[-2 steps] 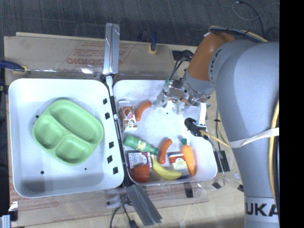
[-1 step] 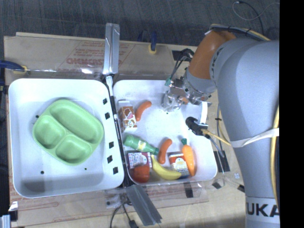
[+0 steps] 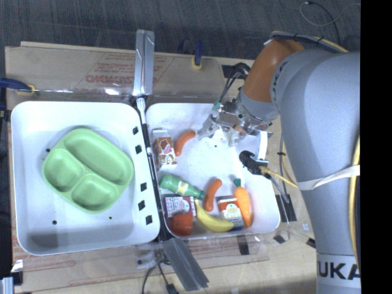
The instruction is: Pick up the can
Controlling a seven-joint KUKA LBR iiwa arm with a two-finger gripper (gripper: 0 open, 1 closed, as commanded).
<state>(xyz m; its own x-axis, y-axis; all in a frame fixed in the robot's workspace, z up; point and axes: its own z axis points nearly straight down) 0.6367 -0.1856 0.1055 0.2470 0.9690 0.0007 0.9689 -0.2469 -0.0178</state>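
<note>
The can [image 3: 177, 206], with a red and white label, lies on its side near the front left of the right bin [image 3: 269, 219]. A green bottle [image 3: 180, 185] lies just behind it, a banana [image 3: 214, 221] is at its right and a red round fruit [image 3: 182, 225] sits in front. My gripper [image 3: 222, 132] hangs over the back of the same bin, well behind the can and to its right. It is open, and only white bin floor shows between its fingers.
The right bin also holds a small carton [image 3: 164, 151], an orange piece [image 3: 184, 141], an orange sausage shape [image 3: 212, 194], a carrot [image 3: 244, 204] and a red-labelled pack [image 3: 231, 210]. A green divided plate [image 3: 87, 169] lies in the left bin [image 3: 30, 225].
</note>
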